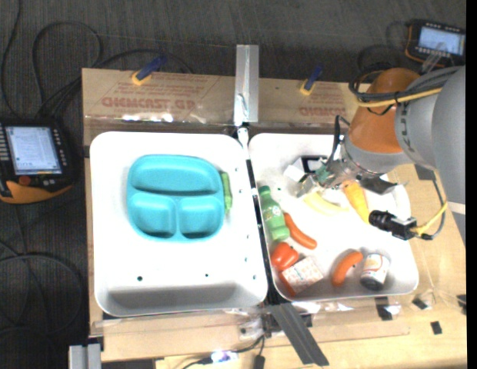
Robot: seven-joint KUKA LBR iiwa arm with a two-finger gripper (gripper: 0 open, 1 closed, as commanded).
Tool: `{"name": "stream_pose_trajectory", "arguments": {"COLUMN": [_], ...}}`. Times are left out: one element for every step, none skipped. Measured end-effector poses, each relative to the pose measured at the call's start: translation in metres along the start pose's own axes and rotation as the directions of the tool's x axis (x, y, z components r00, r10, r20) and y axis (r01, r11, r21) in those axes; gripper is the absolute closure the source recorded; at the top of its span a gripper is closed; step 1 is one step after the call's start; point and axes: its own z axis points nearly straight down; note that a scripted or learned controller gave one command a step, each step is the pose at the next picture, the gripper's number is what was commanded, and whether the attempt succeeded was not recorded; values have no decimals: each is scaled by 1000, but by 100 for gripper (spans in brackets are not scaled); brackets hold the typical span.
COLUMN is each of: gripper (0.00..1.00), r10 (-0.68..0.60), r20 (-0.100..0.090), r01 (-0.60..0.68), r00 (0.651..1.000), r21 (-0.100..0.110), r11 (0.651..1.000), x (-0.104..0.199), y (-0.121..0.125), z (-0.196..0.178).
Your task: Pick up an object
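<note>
My gripper (317, 178) hangs low over the back of the right bin (408, 277), reaching in from the right under the grey and orange wrist. Just below it lies a pale yellow banana-like piece (323, 203), and an orange carrot (355, 197) lies to its right. Further forward in the bin are a green bottle (271, 212), an orange-red chili (300, 235), a red pepper (282, 254), a small printed box (301, 272), an orange sausage (345, 265) and a small can (375, 268). I see nothing lifted off the bin floor.
The left bin (115, 283) holds a turquoise divided tray (177, 195) with a small green item (225, 191) at its right edge. A black cable plug (388, 221) hangs over the right bin's right side. A handheld pendant (29, 156) lies left of the bench.
</note>
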Motion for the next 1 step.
{"name": "stream_pose_trajectory", "arguments": {"gripper": [100], "r10": [-14], "r20": [-3], "r01": [14], "r00": [1000], "r21": [17], "r11": [1000], "x": [39], "y": [56], "z": [-93]}}
